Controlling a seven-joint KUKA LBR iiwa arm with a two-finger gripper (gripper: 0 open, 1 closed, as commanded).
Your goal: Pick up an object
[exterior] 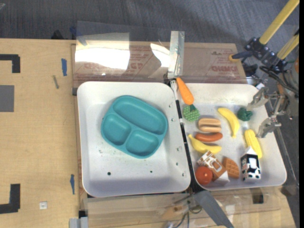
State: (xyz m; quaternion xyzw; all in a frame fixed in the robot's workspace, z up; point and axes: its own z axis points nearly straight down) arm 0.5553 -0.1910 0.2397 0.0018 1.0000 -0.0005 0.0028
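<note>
Nearest the camera, in the right bin, a red tomato, a small red-and-white carton, a brown waffle piece and a black-and-white milk carton are seen along the front wall. Just behind them a yellow banana-like piece is lying beside a sausage, with a hot dog bun touching it further back. A corn cob is placed near the right wall, a banana is lying mid-bin, and a dark green item sits just beyond it. A green leafy piece and a carrot are found at the back left, by the divider. In the left bin a teal divided plate is set near the middle. The tool is seen at the right bin's right edge, above the corn cob, its fingers apart and nothing between them. Further back a clear panel is stood on the wooden surface, with yellow bars at the far right.
</note>
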